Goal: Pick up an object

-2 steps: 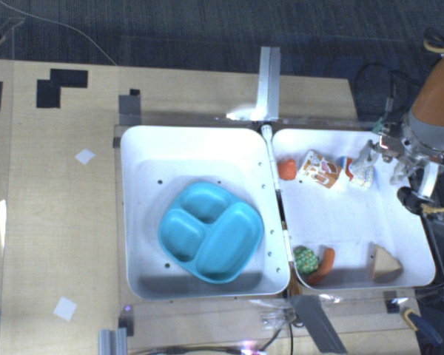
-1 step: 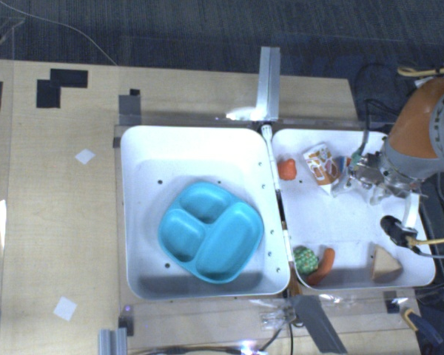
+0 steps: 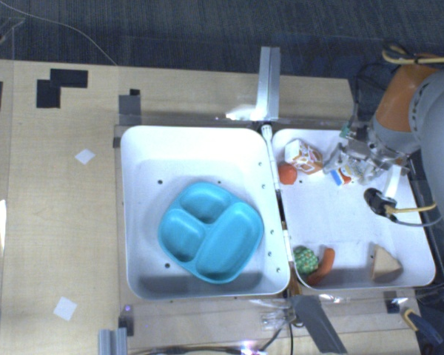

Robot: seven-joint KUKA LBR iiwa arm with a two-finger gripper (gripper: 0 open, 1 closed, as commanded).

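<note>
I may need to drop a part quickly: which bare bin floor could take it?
Left white bin: bare floor all around the blue three-compartment plate, widest along the far wall. Right white bin: its middle is bare, between the gripper and the green ball and tan wedge. Its far-left corner is crowded: orange ball, white-and-orange packet.

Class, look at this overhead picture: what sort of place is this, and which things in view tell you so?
Most likely a robotics lab's grasping test bench. A grey arm with an orange band reaches over two shallow white bins, one holding a blue divided tray, the other small toy-like items such as an orange ball.
</note>
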